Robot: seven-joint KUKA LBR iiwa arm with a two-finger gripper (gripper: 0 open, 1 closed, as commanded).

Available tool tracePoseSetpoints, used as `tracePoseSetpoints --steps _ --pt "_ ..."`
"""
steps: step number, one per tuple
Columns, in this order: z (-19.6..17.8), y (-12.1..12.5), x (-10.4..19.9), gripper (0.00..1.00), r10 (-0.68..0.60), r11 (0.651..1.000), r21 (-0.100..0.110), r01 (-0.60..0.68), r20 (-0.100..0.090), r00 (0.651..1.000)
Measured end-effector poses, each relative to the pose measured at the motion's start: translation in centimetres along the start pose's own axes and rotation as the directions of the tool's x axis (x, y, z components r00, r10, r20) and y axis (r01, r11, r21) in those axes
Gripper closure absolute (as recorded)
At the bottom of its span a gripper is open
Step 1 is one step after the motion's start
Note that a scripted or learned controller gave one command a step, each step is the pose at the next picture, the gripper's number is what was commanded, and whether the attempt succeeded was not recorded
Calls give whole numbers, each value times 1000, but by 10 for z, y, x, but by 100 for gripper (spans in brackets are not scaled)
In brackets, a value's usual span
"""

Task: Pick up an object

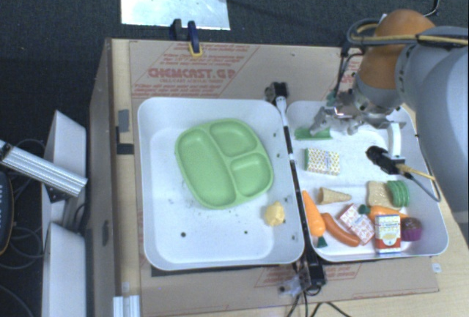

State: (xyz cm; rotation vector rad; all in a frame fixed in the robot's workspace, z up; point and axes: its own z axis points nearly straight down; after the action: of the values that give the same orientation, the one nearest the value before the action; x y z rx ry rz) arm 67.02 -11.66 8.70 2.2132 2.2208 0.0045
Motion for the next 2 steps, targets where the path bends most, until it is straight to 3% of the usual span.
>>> tracePoseSetpoints --steps 2 --pt "0 0 -9 0 2 1000 0 -2 -1 1000"
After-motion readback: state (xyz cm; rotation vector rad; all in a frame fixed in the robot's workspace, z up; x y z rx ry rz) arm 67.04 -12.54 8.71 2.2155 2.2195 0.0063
